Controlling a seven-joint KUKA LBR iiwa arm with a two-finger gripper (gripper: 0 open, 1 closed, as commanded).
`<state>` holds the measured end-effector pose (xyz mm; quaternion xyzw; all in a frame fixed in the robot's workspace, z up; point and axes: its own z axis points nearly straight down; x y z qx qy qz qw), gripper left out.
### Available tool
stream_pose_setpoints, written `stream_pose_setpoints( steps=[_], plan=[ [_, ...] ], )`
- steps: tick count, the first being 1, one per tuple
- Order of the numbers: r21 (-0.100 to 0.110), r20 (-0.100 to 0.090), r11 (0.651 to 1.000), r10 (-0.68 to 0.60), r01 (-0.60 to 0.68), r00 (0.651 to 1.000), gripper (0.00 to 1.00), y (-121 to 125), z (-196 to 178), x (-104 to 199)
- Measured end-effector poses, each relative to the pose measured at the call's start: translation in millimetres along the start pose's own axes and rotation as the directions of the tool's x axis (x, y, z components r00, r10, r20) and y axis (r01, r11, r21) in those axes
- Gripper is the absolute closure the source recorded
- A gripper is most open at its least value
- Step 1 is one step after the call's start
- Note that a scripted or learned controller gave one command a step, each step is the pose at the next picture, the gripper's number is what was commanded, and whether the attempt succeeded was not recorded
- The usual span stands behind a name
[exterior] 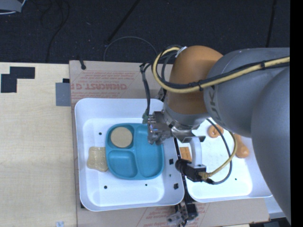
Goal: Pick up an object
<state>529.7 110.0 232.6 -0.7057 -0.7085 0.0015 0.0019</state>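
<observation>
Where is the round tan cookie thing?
The round tan disc sits in the blue divided plastic tray's upper-left compartment, in the left white bin.

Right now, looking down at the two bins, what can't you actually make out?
- End effector: the wrist covers it over the blue tray.
- Right bin: largely covered by the arm; the orange objects are partly hidden, shape unclear.
- Yellowish item beside the tray: too small to identify.
</observation>
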Motion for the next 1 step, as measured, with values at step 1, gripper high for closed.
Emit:
stream_pose_setpoints(
  steps=[1],
  plan=[
    [0.0, 0.001, 1.0, 0.002, -0.002, 1.0, 0.0, 0.1, -0.1, -1.2]
  ],
)
